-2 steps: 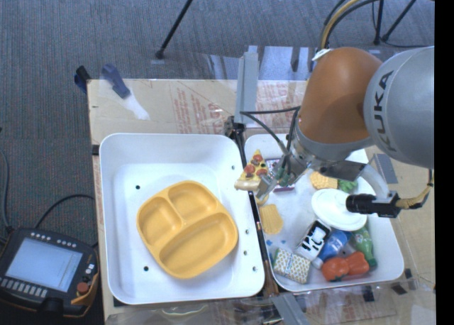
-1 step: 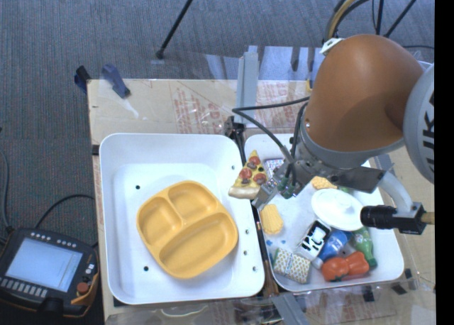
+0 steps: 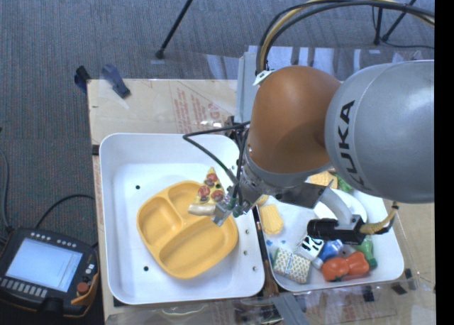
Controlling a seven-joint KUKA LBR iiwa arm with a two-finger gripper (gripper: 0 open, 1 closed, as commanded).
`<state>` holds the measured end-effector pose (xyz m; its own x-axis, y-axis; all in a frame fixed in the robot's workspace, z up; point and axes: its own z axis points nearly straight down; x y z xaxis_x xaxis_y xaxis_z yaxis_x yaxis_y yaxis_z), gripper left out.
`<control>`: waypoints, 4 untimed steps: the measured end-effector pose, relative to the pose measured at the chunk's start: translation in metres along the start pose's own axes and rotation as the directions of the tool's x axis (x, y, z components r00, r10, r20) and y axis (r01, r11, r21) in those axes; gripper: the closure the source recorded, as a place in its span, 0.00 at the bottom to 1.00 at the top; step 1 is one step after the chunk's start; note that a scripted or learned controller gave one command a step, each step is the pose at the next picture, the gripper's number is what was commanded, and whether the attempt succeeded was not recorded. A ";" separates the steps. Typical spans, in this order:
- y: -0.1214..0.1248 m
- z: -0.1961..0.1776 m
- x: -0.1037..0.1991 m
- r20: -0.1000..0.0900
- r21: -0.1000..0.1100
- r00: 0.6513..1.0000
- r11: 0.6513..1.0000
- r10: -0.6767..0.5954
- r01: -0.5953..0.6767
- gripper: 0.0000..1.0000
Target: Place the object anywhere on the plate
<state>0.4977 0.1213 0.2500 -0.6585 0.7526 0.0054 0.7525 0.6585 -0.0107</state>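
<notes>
**Gripper low at the plate's rim, pizza slice beside it**

The gripper (image 3: 227, 211) hangs low over the left bin (image 3: 113, 174), at the near right edge of the yellow plate (image 3: 177, 245). Whether it is wide, narrow or clamped on anything cannot be told: the orange band and grey wrist loom above it and hide much of it.

Touching the gripper's left side, or very nearly so, lies the toy pizza slice (image 3: 208, 192). Its pale crust end is the part nearest the gripper and rests over the plate's rim. Its tip, dotted with red toppings, points up the view and away from the gripper, out past the plate's edge. The slice is thus partly on the plate and partly beyond it.

The plate has three compartments and spreads down and to the left of the gripper, and the compartments show bare yellow.

To the gripper's right, just across the wall between the bins, a yellow corn cob (image 3: 271, 218) lies in the right bin (image 3: 397, 260). Farther right and lower in the view sit a blue-and-white checked packet (image 3: 292, 265), a black-and-white item (image 3: 310, 245), a blue item (image 3: 330, 249), an orange-red item (image 3: 345, 267) and a green one (image 3: 365, 249), crowded together.

Well to the left of the gripper, off the bench, a control pendant (image 3: 46, 267) with a pale screen rests on the carpet.
</notes>
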 end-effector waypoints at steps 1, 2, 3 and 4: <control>-0.056 -0.007 -0.031 0.003 -0.006 1.000 1.000 0.030 -0.030 1.00; -0.035 -0.027 -0.007 0.004 -0.007 0.992 0.992 -0.125 0.125 1.00; -0.036 -0.034 -0.009 0.002 -0.003 0.993 0.993 -0.119 0.119 1.00; 0.008 -0.103 0.044 0.008 -0.011 0.975 0.975 -0.221 0.221 1.00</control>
<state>0.4761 0.1601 0.3528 -0.8084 0.5886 -0.0004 0.5886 0.8084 0.0015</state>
